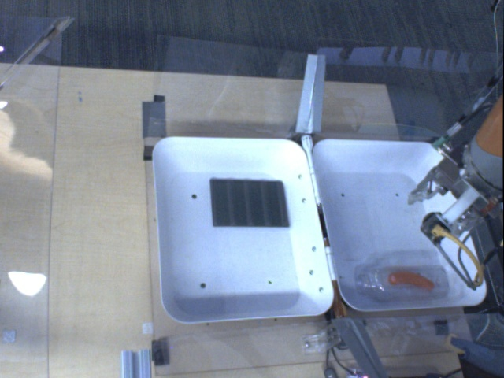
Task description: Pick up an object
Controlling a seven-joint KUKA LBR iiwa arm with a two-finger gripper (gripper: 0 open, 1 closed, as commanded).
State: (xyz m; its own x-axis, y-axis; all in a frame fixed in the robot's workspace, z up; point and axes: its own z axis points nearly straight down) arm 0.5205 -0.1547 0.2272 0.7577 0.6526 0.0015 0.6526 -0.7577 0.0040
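Your claw (425, 189) hangs over the right bin (362, 187), close to its right wall and about midway between the far rim and the near rim. From this angle you cannot tell whether it is spread or pressed together. The arm (487, 156) comes in across that bin's right rim.

The packet (398, 280) is a clear wrap with an orange piece inside. It lies flat on the floor of the right bin, in the near right part, with its long side running close along the near wall. It sits nearer to you than the claw and is apart from it, not touching. Bare white floor runs from the packet's left end to the left wall. The far half of this bin, left of the claw, is open floor too.

In the left bin (236, 274) a dark ridged pad (249, 203) lies flat and square to the walls, a little toward the far side of the middle. It touches no wall, so you have bare floor on all four sides, and the broadest strip runs along the near wall.

The bins stand side by side on the tabletop (87, 211), their inner rims very close together — whether they touch, you cannot tell. A grey bar (310, 93) runs away from that seam at the far edge. Left of the left bin the tabletop is wide bare wood.
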